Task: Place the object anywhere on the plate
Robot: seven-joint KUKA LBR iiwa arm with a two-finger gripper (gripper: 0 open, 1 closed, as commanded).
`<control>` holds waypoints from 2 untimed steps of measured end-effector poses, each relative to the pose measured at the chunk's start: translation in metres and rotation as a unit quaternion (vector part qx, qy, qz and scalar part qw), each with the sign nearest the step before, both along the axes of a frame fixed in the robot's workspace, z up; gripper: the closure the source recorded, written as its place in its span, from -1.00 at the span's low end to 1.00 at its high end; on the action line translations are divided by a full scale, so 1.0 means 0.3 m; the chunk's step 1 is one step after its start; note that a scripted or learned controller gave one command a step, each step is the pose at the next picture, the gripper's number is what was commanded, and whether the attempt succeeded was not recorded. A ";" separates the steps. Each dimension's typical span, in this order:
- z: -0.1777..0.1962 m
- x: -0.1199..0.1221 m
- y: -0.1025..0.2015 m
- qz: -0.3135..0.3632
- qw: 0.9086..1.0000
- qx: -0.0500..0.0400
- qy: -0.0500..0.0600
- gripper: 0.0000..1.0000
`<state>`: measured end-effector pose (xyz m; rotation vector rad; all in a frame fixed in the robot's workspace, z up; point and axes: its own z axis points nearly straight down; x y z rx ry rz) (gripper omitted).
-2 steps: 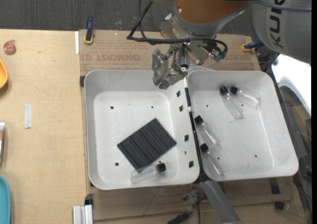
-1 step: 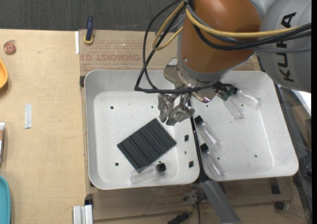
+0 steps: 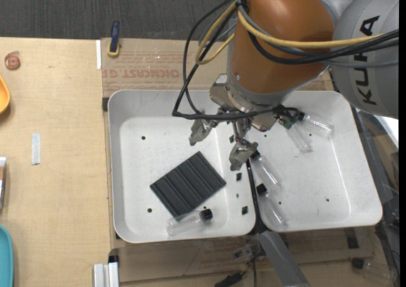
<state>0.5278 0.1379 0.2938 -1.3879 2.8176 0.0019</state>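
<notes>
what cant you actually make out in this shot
- Gripper: fingers open or shut unclear; the arm's orange band looms above it.
- Clear tubes along the seam between the bins: transparent, outlines blur into the white.
- Orange thing and teal thing: cut off by the left edge.

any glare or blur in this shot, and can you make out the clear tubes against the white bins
camera view: even light, soft shadows under the arm; the dark ribbed plate is sharp; the clear tubes are low-contrast against the right bin; the gripper is slightly soft, its finger state unclear.
</notes>
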 end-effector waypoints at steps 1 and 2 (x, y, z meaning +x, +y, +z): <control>0.030 0.005 -0.001 -0.003 1.000 0.001 -0.002 1.00; 0.082 -0.070 -0.154 0.041 0.999 0.000 -0.001 1.00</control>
